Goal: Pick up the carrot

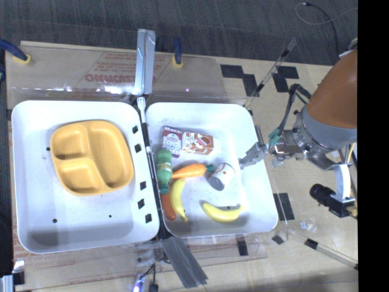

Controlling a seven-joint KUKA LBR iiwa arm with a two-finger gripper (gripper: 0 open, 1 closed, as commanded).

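Nothing was picked up yet. The carrot [188, 171] lay in the middle of the right bin [243, 117], touching a banana [177, 199]. The gripper [250, 158] sat over the bin's right rim, can't tell how its grasp was set.

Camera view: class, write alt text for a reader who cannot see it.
An orange carrot lies in the right bin among two bananas, a small carton and a green bottle. The gripper hangs over that bin's right rim. The left bin holds a yellow divided plate.
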